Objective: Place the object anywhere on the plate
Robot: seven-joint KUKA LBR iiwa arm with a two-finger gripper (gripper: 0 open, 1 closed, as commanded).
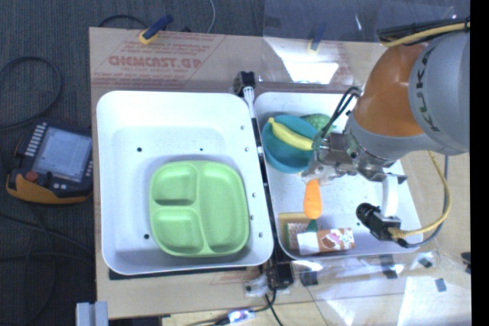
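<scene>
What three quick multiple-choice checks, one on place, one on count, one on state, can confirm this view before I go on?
1. Where is the green plate?
A. left bin
B. right bin
C. on the floor

2. How many compartments does the plate have?
A. two
B. three
C. five

3. What lies in the blue bowl?
A. an orange carrot
B. a yellow banana
C. a box

Answers:
1 A, it sits in the left bin.
2 B, its ridges mark out three sections.
3 B, the banana rests across it; the carrot is on the right bin's floor, under the gripper.
</scene>
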